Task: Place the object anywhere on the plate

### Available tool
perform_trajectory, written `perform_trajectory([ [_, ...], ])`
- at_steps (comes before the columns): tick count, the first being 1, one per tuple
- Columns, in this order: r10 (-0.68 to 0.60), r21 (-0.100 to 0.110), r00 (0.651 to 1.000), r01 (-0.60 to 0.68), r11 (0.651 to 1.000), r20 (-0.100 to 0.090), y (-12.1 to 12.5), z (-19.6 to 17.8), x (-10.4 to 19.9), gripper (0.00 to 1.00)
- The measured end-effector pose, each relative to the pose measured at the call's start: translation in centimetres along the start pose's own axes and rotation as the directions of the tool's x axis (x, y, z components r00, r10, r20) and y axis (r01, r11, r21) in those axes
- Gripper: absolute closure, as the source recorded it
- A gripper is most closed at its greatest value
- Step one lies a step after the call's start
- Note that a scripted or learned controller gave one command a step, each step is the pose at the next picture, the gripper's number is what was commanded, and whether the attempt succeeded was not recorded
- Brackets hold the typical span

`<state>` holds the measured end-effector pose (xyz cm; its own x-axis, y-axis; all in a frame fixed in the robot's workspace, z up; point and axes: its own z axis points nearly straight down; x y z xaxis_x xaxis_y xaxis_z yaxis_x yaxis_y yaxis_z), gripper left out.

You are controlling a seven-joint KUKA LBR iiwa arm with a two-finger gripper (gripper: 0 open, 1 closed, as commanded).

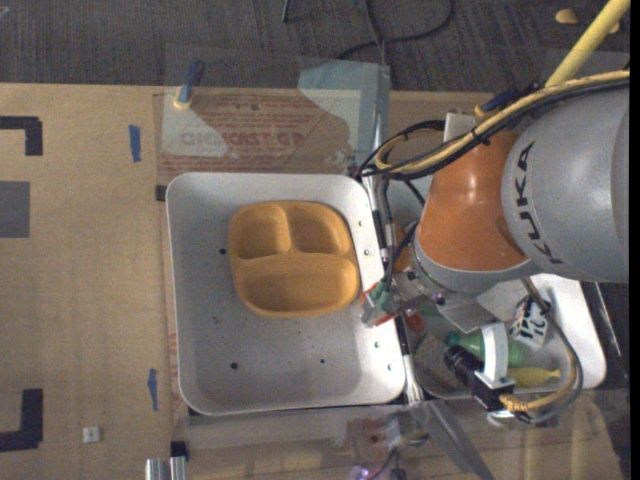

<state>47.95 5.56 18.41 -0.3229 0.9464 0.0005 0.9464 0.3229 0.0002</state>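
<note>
The arm (560, 168) hung over the seam between the two bins; the plate (293, 258) lay in the left bin (200, 318); the tool (385, 303) sat at the plate's right edge, its state unreadable; the object could not be picked out, so a release should have waited until the tool stood squarely over the plate.

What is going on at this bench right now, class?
A grey KUKA arm with an orange band reaches in from the right and hangs over the seam between two white bins. The left bin holds a yellow plate with three compartments, and nothing lies on it yet. The gripper sits at the left bin's right rim, beside the plate. In the right bin, partly hidden under the arm, lie some small things, one green and one yellow; what they are cannot be told.
</note>
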Motion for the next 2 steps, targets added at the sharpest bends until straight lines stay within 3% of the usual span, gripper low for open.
perform_trajectory([
  [1, -0.245, -0.002, 0.97, 0.245, 0.97, 0.002, 11.49, -0.09, -2.42, 1.0],
  [2, -0.247, -0.002, 0.969, 0.247, 0.969, 0.002, 11.51, -0.1, -2.33, 0.0],
])
